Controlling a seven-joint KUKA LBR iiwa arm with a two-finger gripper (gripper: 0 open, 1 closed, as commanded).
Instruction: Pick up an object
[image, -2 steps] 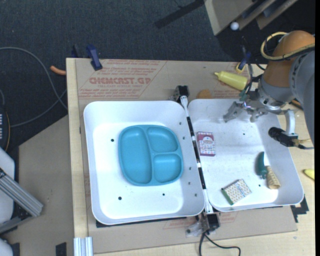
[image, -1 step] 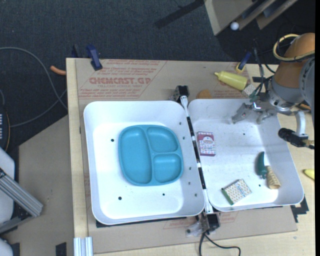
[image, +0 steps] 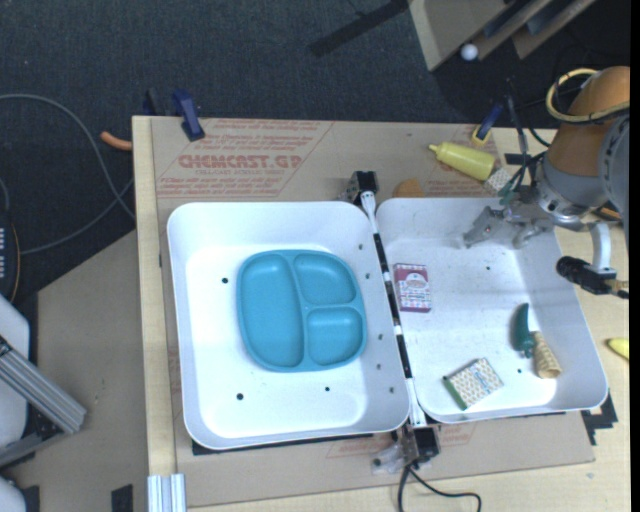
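The pincer (image: 497, 226) hovers over the far right part of the right bin (image: 560, 300), its fingers spread apart with nothing between them. Nearer the camera and leftward lies a red packet (image: 412, 288). Below the pincer a green tool (image: 522, 330) touches a tan cone (image: 546, 355); a checkered packet (image: 472, 382) lies beyond. Far left, a blue tray (image: 300, 308) fills the left bin (image: 200, 300).

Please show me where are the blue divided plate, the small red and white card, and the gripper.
blue divided plate (image: 300, 308): camera view, on its large left compartment.
red and white card (image: 412, 288): camera view, card's middle.
gripper (image: 492, 228): camera view, between its fingertips.
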